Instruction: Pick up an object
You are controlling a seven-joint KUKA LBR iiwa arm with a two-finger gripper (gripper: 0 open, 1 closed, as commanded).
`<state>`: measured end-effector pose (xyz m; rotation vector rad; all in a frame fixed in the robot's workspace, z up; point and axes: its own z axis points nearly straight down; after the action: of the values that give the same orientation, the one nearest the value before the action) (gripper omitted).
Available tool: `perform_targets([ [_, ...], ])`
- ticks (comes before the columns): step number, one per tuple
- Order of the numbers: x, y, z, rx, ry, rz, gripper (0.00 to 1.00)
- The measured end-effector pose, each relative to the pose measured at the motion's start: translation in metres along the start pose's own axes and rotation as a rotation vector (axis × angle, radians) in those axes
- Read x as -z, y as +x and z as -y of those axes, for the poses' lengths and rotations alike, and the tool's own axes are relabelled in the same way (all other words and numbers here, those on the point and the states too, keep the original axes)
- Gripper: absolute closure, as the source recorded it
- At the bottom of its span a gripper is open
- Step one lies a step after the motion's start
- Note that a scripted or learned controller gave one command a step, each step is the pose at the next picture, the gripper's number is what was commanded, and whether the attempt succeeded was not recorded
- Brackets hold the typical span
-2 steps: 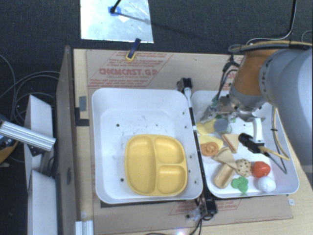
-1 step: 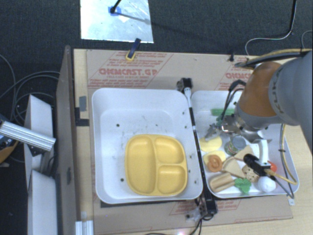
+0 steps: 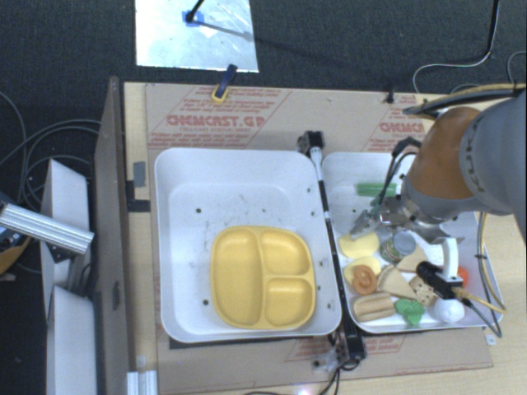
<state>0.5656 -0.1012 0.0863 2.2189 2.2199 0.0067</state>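
Hovering low over the right bin, the jaws sit just above the pale yellow food piece; open or closed, I cannot tell.

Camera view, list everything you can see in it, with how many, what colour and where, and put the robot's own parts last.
Bins: two, white, side by side on the bench.
Divided plate: one, yellow, three compartments, in the left bin toward its near edge.
Small items: a crowded pile, too jumbled to count, in the right bin; among them pale yellow pieces, a green stick, a green lump, a brown ring, a tan bun shape, a white ball.
Cardboard sheet: one, brown with red print, under the bins.
Shiny sheet: one, silvery, on the dark floor beyond the bench.
Arm: one, grey with an orange band, over the right bin.
Gripper: one, down among the right bin's items.
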Motion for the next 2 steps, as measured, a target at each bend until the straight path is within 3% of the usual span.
perform_targets([
  [1,0.001,-0.051,0.059,-0.005,-0.001,0.001,0.00],
  [2,0.119,-0.109,0.063,-0.004,-0.009,0.010,0.00],
])
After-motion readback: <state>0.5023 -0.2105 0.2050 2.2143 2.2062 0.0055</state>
